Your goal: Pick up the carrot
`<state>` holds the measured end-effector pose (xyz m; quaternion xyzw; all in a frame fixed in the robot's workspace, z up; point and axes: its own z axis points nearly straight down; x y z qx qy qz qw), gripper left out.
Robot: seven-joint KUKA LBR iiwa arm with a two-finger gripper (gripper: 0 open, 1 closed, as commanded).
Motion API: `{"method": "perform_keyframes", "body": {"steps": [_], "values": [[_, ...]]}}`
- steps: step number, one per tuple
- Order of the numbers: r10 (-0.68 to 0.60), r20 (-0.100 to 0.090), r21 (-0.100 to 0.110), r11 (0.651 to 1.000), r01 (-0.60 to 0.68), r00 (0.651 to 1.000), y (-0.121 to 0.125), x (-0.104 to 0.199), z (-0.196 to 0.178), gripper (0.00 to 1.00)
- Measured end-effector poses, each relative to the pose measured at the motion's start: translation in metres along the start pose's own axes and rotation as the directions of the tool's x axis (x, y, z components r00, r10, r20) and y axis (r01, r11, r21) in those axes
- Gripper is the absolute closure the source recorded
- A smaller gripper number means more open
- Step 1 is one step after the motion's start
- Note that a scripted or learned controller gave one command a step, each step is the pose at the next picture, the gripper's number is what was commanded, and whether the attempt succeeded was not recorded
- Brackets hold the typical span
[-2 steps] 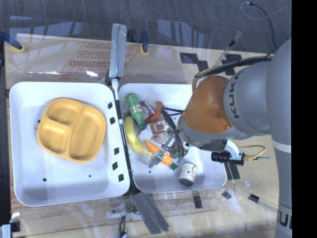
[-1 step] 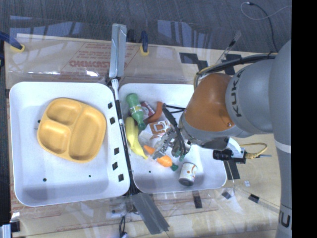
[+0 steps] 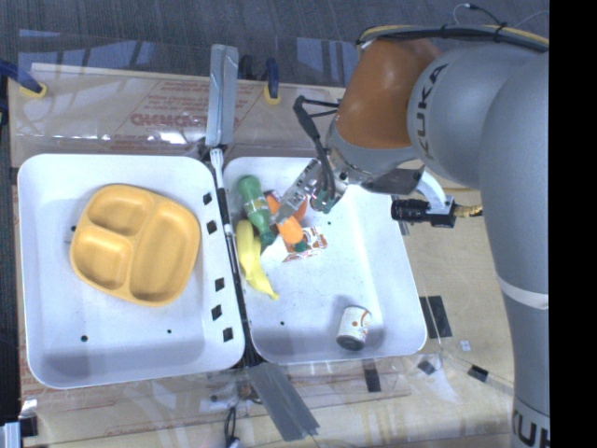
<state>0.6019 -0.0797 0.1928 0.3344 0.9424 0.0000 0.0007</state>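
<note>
Orange carrot (image 3: 289,228) lies in my right bin (image 3: 382,278), touching the green bottle (image 3: 253,203) and near the banana (image 3: 250,259). My claw (image 3: 300,194) hovers just above it; I cannot tell its finger state. KUKA lettering (image 3: 427,110) marks the arm. A printed can (image 3: 354,327) lies well apart.

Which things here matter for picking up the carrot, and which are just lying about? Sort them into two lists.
For the job:
- carrot, in the right bin among the pile
- gripper, just above that pile

Lying about:
- banana, right bin
- green bottle, right bin
- small can, right bin, near the front
- yellow divided plate, left bin
</note>
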Motion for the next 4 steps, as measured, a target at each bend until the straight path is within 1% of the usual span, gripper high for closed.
{"method": "perform_keyframes", "body": {"steps": [2,3,4], "values": [[-0.015,0.003,-0.001,1.000,0.015,1.000,0.003,0.000,-0.021,1.00],[-0.015,0.003,-0.001,1.000,0.015,1.000,0.003,0.000,-0.021,0.00],[-0.043,0.000,0.000,0.999,0.043,0.999,0.045,-0.009,-0.062,0.00]]}}
